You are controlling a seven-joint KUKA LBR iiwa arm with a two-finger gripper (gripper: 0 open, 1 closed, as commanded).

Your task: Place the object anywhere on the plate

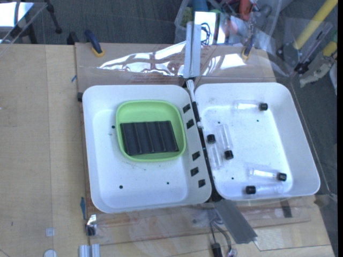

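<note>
1. Camera view: capped vials (225, 141) lie in the right bin (300, 138); a ridged black block (148, 137) sits on the green plate (124, 111).
2. Cannot tell the pincer state; next likely calls for grasping a vial.

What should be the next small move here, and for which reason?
Probably bring the arm over the right white bin and down onto one clear plastic tube with a black cap. All the tubes lie there, and the green plate in the left bin bears a dark ribbed rack but no tube.
</note>
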